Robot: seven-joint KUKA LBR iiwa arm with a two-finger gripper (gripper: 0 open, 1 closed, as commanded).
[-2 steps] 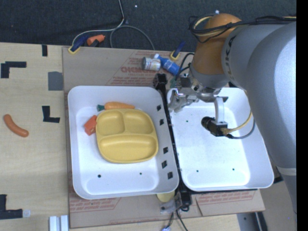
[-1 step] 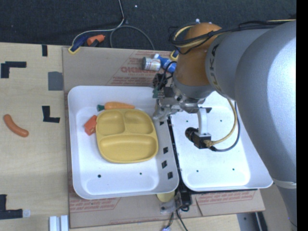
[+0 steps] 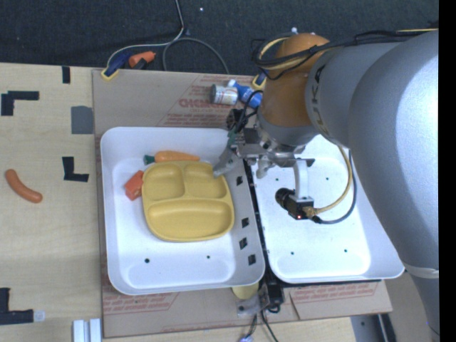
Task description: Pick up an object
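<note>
Grey arm with orange wrist band (image 3: 356,98) is reaching in from 3 o'clock, hanging over the divide between the bins. Left shallow white bin (image 3: 117,251) is holding a yellow plastic divided plate (image 3: 188,201) at its centre. Right shallow white bin (image 3: 356,258) is lying just beside it at 3 o'clock.

Pincer (image 3: 231,159) is hovering at the plate's 1 o'clock corner, near the left bin's right wall; whether it is open or closed I cannot tell, and nothing is showing between its tips.

Orange toy carrot (image 3: 174,157) is lying at the plate's 12 o'clock edge; a small orange-red piece (image 3: 134,185) is resting at its 9 o'clock. An orange sausage-shaped toy (image 3: 23,186) is lying on the wooden tabletop (image 3: 43,262), well apart.

Step, as judged: approaching, no grasp made. Next move is calling for descending onto the plate rim or carrot and closing.
</note>
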